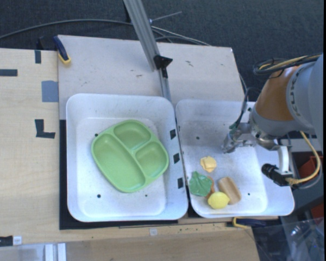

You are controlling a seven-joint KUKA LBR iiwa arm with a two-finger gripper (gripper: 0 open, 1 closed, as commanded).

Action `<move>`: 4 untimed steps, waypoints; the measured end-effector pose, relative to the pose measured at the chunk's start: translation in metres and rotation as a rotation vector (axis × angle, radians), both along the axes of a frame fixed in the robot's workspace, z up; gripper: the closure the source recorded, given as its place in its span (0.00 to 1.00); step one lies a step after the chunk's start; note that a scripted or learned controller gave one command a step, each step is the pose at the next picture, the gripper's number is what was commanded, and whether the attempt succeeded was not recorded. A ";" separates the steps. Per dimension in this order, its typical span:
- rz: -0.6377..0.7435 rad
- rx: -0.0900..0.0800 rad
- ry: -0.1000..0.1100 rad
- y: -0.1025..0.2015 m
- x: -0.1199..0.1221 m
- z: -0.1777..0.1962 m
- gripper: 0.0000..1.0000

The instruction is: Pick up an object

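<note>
Gripper point(231, 143) low over the bare upper floor of the right-hand white bin point(204, 116), right of frame centre; fingers too small and blurred to tell apart, so state impossible to judge, and nothing seen between them. Behind it, toward the right edge, the grey arm point(309, 99) with its orange band point(273, 97), trailing black and yellow cables. Below and slightly left of the gripper, apart from it, a small pale yellow toy point(208, 163). Lower still, clustered near the bin's bottom edge: a green leafy toy point(200, 184) at the left, a yellow lemon point(218, 200) below centre, and a tan hot-dog bun point(230, 190) just to the right, touching the lemon. Across the divide, left of centre, the left-hand white bin point(76, 145) with a green three-compartment plate point(129, 155) lying tilted on its floor. Above both bins, a grey metal pole point(143, 26) slanting down from the top edge to the seam between them. In the upper left, a blue-and-yellow clamp point(61, 49) on the bench corner.
</note>
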State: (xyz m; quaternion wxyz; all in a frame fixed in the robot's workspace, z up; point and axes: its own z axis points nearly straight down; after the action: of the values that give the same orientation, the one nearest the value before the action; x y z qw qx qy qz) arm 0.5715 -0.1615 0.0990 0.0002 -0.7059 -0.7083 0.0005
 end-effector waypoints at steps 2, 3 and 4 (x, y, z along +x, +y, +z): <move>-0.001 0.000 -0.004 0.001 -0.005 0.088 1.00; -0.001 -0.001 -0.007 0.002 -0.007 0.152 1.00; -0.001 -0.001 -0.004 0.002 -0.006 0.190 1.00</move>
State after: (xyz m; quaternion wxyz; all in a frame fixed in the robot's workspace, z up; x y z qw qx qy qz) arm 0.5659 -0.1597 0.2894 -0.0017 -0.7063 -0.7079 -0.0008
